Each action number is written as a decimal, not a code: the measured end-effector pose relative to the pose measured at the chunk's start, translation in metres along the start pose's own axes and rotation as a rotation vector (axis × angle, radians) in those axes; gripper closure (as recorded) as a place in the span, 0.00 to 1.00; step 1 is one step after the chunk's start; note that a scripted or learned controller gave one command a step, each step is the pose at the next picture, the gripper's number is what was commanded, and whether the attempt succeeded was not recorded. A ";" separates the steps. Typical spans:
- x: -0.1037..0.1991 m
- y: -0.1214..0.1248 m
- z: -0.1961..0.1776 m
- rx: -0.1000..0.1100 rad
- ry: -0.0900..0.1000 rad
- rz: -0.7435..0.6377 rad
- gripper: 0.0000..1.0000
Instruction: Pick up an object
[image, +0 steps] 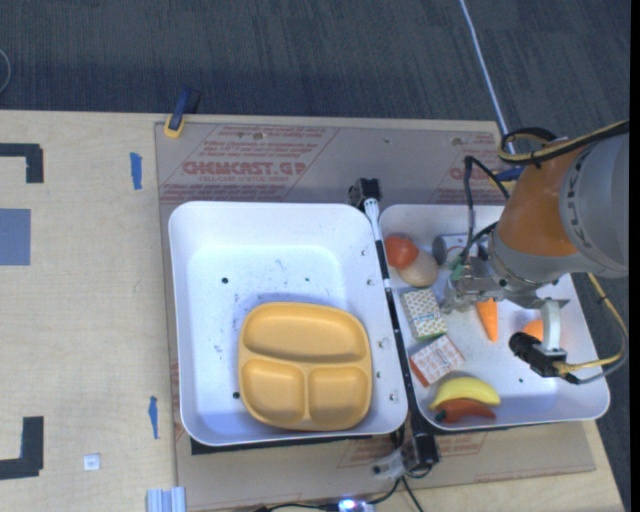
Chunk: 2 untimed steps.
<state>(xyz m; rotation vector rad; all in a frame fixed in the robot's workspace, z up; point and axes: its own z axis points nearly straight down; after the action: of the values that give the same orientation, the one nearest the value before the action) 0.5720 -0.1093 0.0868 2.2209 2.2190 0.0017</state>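
My gripper (463, 287) is low inside the right bin (585, 400), at its middle, with the grey and orange arm above it. Just left of it lies a patterned packet (424, 312). An orange carrot (487, 319) lies just right of it. A red tomato (400, 248) and a beige round thing (421, 269) sit at the bin's back left. A red and white packet (437, 358), a yellow banana (466, 389) and a red piece (455, 410) under the banana lie at the front. I see nothing held.
The left bin (190, 250) holds a yellow compartment tray (305, 362) at its front. A second orange piece (533, 327) lies right of the carrot. A small grey item (441, 245) is near the right bin's back wall. Cardboard (250, 160) underlies both bins.
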 end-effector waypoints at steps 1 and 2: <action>0.016 -0.023 0.000 -0.004 -0.001 0.000 1.00; 0.013 -0.022 0.000 -0.002 0.002 -0.001 1.00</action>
<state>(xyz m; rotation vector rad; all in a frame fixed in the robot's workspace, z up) 0.5501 -0.0961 0.0867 2.2198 2.2209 0.0060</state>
